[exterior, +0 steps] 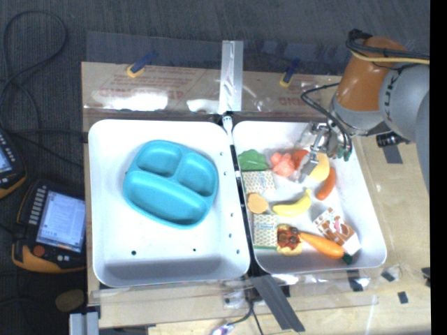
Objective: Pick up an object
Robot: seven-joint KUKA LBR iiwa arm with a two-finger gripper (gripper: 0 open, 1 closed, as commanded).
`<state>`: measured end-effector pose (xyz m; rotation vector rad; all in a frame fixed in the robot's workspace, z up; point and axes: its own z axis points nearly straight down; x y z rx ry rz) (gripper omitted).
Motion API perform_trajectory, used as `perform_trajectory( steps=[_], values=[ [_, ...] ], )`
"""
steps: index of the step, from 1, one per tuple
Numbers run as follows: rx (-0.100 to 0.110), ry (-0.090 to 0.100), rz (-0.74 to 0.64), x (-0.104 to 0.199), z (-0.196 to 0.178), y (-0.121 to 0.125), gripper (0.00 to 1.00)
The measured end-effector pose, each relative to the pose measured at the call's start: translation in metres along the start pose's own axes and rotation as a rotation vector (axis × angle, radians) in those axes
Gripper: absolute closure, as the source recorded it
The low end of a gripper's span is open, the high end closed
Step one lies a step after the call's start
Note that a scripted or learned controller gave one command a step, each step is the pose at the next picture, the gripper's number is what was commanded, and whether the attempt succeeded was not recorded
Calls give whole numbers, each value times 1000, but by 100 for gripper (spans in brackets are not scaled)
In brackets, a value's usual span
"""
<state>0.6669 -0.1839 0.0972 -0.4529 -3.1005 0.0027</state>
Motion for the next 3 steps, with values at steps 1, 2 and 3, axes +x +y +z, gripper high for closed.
perform_trajectory(
  steps=[1,2,3],
  values=[
    [2,-9,-1,-2,-9,1,100],
    [-3,-9,6,36,-121,16,100],
    [-1,-6,36,77,-97,-59,100]
  ],
)
